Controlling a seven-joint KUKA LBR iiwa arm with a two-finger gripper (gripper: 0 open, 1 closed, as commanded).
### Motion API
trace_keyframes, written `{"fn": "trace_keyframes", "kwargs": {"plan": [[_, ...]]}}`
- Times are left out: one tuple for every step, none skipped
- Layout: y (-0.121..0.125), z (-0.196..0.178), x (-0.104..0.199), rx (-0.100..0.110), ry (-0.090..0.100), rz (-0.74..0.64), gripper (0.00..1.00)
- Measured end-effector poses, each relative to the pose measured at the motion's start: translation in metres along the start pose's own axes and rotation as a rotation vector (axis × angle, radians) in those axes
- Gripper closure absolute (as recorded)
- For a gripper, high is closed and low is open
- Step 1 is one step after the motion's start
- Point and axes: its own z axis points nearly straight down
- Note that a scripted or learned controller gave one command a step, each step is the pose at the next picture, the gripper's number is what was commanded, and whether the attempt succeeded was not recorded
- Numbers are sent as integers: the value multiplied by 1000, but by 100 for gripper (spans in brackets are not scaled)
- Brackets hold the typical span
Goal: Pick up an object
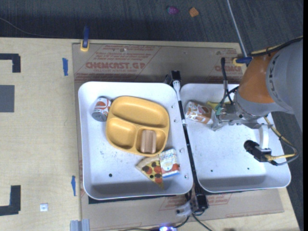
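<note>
Snack packet point(198, 112): lying in the right bin point(240, 177), far left corner, just left of your claw point(217, 121); its long axis is running left to right. You are reaching leftward from the claw to meet it. Claw: sitting low beside the packet; whether open or closed, you cannot tell.

Left bin point(89, 143): holding a yellow divided plate point(130, 121), a can point(100, 109), a toy pizza slice point(150, 168) and a small carton point(168, 161).

Writing: the board point(120, 61) on the tabletop is reading "CHEMCAST GP"; packet print is too small to read.
</note>
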Motion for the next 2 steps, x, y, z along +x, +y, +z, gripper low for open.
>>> {"fn": "trace_keyframes", "kwargs": {"plan": [[0, 0, 0, 1, 0, 0, 0], [44, 13, 5, 8, 8, -1, 0]]}}
